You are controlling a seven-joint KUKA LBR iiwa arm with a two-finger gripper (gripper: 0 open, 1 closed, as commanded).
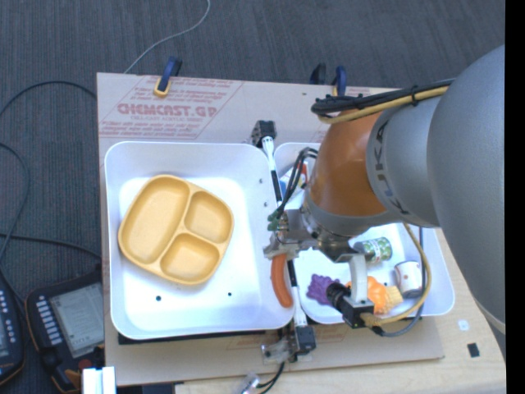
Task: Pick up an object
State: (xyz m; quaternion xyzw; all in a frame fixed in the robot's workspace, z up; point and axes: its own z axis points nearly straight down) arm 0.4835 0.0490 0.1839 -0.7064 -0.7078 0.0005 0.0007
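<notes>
Hovering at the wall between the bins, looking for something to lift.
I have the gripper [280,249] low over the divider, but the arm's bulk [385,162] hides it, so I cannot tell whether it is clenched or released. An orange sausage [281,284] lies just nearer the camera than the gripper, and it is my likely target since it is closest. Purple grapes [321,288] lie beside the sausage and a green jar [376,249] lies farther out. The yellow divided plate [175,230], well apart on the other side, looks too broad to grasp.
</notes>
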